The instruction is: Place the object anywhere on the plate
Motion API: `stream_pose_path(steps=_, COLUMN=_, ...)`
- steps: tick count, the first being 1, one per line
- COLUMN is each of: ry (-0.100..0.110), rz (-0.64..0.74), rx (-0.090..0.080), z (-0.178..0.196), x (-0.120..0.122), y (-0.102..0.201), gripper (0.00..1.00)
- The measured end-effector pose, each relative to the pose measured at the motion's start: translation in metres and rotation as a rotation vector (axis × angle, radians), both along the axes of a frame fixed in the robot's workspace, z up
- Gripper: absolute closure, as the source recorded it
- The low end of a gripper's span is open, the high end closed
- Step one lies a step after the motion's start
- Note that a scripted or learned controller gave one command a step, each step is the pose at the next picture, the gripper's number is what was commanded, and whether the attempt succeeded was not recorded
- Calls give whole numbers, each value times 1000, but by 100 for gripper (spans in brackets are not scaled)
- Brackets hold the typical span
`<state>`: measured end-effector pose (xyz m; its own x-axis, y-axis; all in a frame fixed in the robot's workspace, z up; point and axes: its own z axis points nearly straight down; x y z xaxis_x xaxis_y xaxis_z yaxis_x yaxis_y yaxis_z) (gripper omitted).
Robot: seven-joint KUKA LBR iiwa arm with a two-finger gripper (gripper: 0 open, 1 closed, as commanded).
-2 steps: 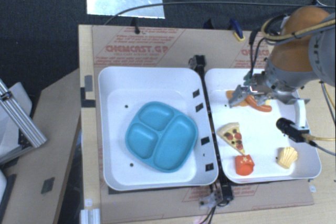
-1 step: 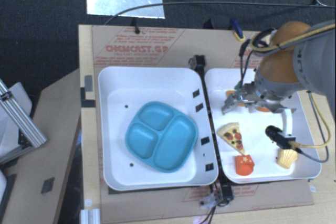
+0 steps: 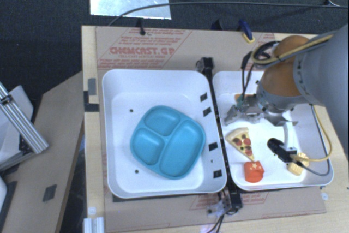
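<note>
Just below the gripper (image 3: 235, 113) lies the pizza slice (image 3: 240, 140)

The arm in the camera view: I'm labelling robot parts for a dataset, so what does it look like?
The arm is a thick, rounded grey link with an orange band above the wrist. Below it sits a grey metal gripper. Black and yellow cables loop around the wrist, and one yellow cable trails down the right bin.

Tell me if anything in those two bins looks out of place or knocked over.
Nothing stands out. The blue plate lies flat in the left bin, turned at an angle to its walls. In the right bin the pizza slice, red object and small yellow piece lie apart below the pincer.
</note>
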<state>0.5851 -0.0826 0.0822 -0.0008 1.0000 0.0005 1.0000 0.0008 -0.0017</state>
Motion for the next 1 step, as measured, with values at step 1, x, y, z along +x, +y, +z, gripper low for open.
stream_pose_path(steps=1, ry=-5, rz=1, rx=-1, z=13, x=2, y=0, gripper=100)
